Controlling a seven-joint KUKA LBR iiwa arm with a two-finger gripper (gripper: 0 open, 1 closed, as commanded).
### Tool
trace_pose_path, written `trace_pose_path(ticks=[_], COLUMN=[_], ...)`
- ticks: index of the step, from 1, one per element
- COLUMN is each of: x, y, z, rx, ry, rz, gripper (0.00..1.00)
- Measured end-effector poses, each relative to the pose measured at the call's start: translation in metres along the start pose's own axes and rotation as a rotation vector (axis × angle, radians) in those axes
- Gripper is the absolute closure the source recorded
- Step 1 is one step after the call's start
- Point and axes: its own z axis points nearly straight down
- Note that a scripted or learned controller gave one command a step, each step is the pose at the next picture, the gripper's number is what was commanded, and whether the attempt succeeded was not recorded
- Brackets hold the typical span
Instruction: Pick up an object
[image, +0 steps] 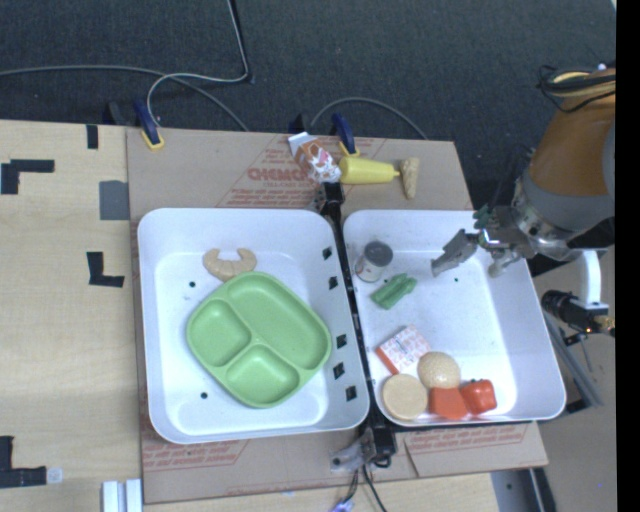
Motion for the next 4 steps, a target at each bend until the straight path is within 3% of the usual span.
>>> trace_pose_path(ticks=[1,2,3,4], x=[0.048,0.042,0.033,0.044], y=[0.022,0.040,0.085,0.093], z=[0.148,0.151,0.151,0.153], rx=[-0.001,-0.003,0.032,0.043], ry=[0.000,0.000,0.004,0.004], rz=[0.000,-0.001,-0.006,-0.005], gripper=[0.00,0.00,0.00,0.00])
